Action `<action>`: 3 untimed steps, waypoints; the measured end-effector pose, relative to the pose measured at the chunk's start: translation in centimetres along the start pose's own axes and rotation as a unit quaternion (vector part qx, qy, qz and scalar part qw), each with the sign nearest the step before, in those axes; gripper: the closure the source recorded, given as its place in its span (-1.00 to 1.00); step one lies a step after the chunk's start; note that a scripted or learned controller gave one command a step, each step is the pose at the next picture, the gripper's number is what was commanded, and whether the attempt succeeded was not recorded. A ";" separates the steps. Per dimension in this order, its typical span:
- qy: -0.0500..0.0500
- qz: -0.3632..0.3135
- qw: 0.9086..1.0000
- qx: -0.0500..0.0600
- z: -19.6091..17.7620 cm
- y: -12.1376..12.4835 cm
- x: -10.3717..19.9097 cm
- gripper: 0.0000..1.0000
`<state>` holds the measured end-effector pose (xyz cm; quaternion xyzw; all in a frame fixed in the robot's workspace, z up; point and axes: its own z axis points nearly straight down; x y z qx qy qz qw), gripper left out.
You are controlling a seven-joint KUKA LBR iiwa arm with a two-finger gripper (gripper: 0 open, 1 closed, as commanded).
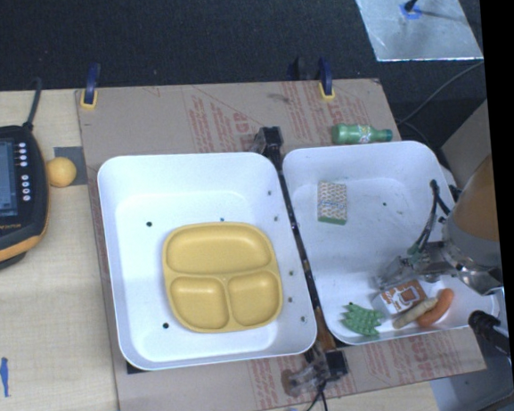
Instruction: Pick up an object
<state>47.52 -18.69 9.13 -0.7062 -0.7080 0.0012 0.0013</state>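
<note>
My tool hangs low over the right white bin; I cannot tell its state. Just below it lie an orange-and-white packet, an orange sausage-shaped toy and, leftward, a green leafy toy.

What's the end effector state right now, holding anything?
End effector: low in the right bin, fingers unreadable, cannot be told; no held object seen.

Arm cut off at right edge of frame; gripper at lower right blurred, its fingers indistinct over small packet.
</note>
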 end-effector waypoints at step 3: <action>0.000 -0.001 1.000 0.000 -2.7 18.1 7.9 -1.00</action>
